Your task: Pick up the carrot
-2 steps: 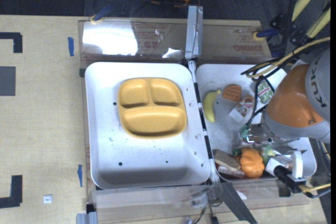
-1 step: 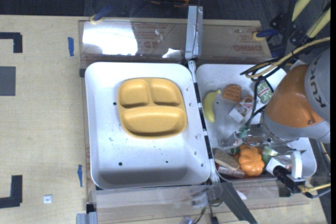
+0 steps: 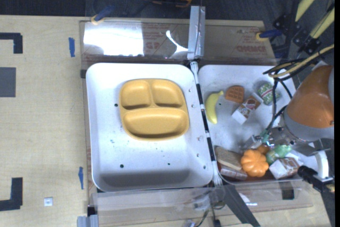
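Gripper [image 3: 267, 141] is low at 5 o'clock in the right bin [image 3: 234, 78], over clutter by the pumpkin [image 3: 254, 163]; open or closed, can't tell. Can't place the carrot for sure, probably in that pile. Likely light, stiff, slick: grab across the thick end.

Pale plywood bench [image 3: 42, 114] carries two shallow white plastic bins side by side. Left bin [image 3: 101, 157] and right bin [image 3: 223, 74] touch along a shared edge. Black tape squares [image 3: 13, 42] and short blue tape strips [image 3: 71, 46] lie on the bench's left part.
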You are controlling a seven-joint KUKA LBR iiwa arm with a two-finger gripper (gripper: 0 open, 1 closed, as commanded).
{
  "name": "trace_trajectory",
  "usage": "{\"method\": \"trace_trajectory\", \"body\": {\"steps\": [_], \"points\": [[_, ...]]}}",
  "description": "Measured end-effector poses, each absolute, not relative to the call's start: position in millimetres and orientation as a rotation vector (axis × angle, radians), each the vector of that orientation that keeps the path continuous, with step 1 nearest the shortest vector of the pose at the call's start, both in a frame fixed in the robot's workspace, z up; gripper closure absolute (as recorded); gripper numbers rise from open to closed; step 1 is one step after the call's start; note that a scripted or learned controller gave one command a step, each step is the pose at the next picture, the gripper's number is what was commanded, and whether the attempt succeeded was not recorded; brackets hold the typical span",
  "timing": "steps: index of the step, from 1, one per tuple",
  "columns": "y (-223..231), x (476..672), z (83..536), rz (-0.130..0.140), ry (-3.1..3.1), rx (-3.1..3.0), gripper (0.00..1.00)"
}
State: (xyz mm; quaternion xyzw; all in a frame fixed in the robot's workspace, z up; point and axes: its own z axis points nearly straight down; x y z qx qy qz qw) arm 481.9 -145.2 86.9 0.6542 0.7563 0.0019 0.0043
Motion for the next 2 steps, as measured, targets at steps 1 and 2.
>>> {"method": "trace_trajectory", "body": {"steps": [1, 2], "points": [[-144.6, 483.5, 97.6, 0.011, 2.365, 2.046, 1.00], [-144.9, 483.2, 97.4, 0.009, 2.365, 2.048, 0.00]]}}
